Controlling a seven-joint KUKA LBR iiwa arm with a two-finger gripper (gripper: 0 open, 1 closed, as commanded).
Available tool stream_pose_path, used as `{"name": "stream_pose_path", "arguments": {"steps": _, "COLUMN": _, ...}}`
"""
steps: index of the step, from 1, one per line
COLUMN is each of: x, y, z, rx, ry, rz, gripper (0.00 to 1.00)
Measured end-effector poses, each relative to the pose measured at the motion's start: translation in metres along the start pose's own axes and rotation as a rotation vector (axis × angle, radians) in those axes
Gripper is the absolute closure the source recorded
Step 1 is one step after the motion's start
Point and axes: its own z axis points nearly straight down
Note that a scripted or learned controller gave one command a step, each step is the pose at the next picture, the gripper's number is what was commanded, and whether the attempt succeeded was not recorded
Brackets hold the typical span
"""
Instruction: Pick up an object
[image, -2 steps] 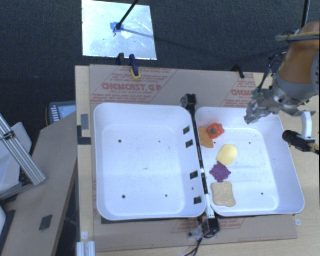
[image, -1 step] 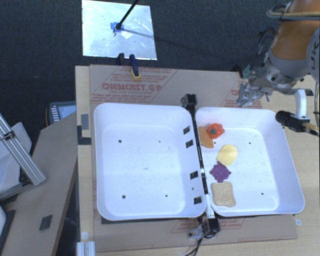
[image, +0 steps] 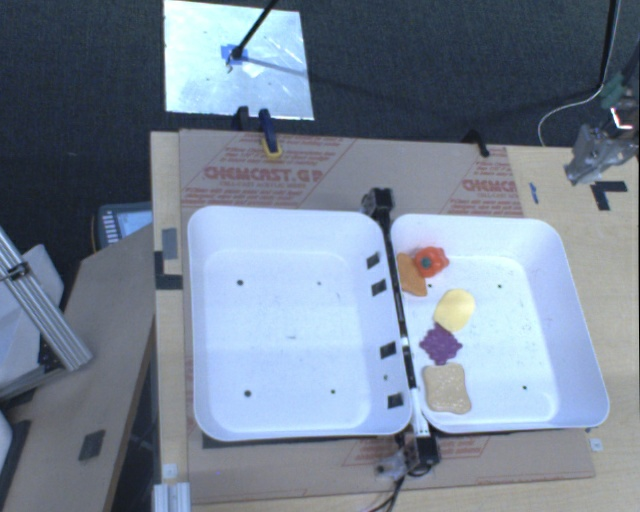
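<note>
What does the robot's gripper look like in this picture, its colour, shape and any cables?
The gripper shows at the upper right edge as a small pale grey metal assembly, blocky and angular, with darker joints and shadowed recesses. A thin light cable loops beside it and runs up toward a dark thin line above. The part is small and blurred, so no markings can be made out on it.

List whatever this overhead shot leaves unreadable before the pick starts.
- Gripper: cut off by the right edge and small; finger state unreadable.
- Orange piece: its upper end sits under the red-orange toy.
- Purple item: too small to identify.
- Tan slab: blurred, surface detail lost.
</note>
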Motion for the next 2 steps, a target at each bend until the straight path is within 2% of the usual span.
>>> {"name": "stream_pose_path", "arguments": {"steps": 1, "x": 0.028, "y": -0.048, "z": -0.068, "rx": 0.01, "ry": 0.003, "rz": -0.005, "gripper": 1.0}}
{"name": "stream_pose_path", "arguments": {"steps": 2, "x": 0.117, "y": -0.079, "z": -0.008, "rx": 0.025, "ry": 0.006, "rz": -0.012, "gripper": 1.0}}
